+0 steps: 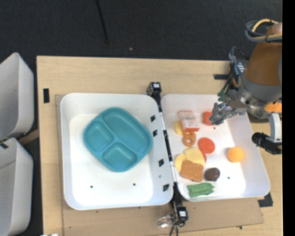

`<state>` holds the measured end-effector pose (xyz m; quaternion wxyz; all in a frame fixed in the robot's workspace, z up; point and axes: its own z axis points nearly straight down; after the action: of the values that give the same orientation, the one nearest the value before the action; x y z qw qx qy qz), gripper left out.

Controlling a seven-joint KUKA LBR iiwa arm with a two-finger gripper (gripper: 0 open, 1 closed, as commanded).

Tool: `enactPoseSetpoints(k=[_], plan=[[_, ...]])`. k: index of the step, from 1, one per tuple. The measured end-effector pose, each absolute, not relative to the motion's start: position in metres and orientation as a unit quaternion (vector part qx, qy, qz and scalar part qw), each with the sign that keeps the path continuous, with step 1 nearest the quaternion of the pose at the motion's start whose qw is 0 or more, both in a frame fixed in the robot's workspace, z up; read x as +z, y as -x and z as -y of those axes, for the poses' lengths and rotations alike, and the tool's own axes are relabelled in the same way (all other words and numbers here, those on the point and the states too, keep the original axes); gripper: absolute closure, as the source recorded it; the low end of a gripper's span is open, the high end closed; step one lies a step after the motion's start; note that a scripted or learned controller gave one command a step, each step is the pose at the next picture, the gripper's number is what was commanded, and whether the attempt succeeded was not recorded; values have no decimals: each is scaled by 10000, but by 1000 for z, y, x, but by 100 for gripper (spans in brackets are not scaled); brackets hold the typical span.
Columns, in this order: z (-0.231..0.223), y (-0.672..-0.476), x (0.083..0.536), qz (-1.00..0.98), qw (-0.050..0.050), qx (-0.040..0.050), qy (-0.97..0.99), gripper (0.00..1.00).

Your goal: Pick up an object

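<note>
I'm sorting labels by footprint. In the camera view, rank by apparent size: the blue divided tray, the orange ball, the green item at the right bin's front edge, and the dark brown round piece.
1. Blue divided tray, by far largest.
2. Green item.
3. Orange ball and dark brown round piece: too alike to rank.

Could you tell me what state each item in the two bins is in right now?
gripper: low in right bin, beside small red piece.
blue tray: lying flat in left bin, compartments bare.
orange ball: resting apart from the others.
green piece: lying flat by right bin's near rim.
</note>
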<state>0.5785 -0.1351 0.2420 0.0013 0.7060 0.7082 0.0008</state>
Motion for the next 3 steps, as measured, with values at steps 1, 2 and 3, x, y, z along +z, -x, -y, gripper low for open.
enactPoseSetpoints(k=[1,2,3], plan=[[84,-613,237,-7095,10,10,-7047,100],[41,-645,231,-7086,16,10,-7057,100],[12,-650,233,-7082,13,7,-7060,100]])
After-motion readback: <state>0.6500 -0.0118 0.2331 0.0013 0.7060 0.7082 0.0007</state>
